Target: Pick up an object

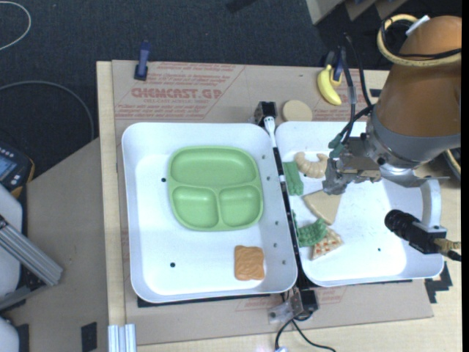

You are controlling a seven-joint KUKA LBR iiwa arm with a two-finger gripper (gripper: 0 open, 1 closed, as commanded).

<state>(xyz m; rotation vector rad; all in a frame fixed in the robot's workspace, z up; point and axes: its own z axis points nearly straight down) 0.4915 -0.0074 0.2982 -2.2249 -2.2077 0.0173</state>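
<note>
While gripper (333, 184) hovers over tan wedge (322, 208) near right bin (366, 270) left edge, finger spread unreadable. Watch: crowded toys, wedge may slip sideways.

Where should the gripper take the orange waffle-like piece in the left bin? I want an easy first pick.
Take the orange piece across its two long sides, coming straight down. It seems to lie flat, apart from the green divided tray, leaving both sides free; the bin wall is close on its right.
</note>
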